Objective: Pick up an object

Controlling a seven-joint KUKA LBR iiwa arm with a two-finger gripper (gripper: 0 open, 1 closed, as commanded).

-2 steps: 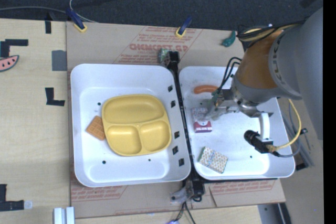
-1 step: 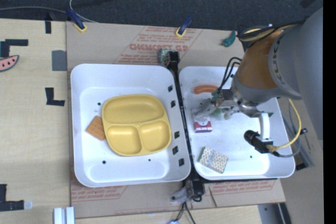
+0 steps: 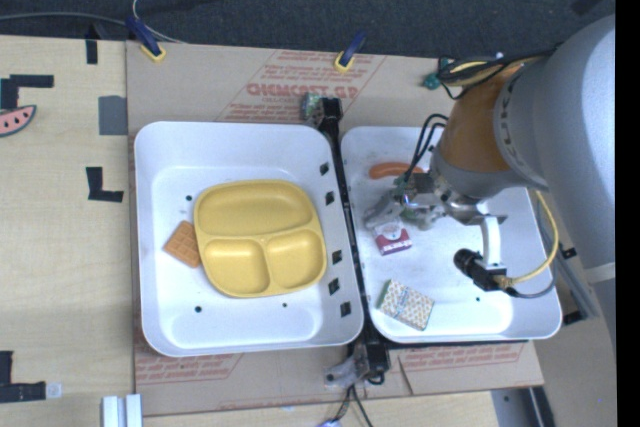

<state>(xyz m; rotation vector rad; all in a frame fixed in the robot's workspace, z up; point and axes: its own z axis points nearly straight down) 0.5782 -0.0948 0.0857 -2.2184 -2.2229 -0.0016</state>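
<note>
- Red-and-white packet [image 3: 393,240] lay in the right bin [image 3: 520,315], just below where I had the gripper [image 3: 392,212].
- Fingers hung low over it; how far apart they were, I couldn't tell, and I saw nothing between them.
- Step, I judged: reaching, no grasp yet.
- Next called for dropping straight onto the packet, clear of the orange piece [image 3: 388,170] beyond it and the patterned packet [image 3: 406,304] nearer the bin's front rim.

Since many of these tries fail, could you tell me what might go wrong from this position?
1. The end effector is low in the right bin, with a small red packet and an orange item close by; it might catch neither.
2. It works near the divider, so a nudged item could jam there.
</note>
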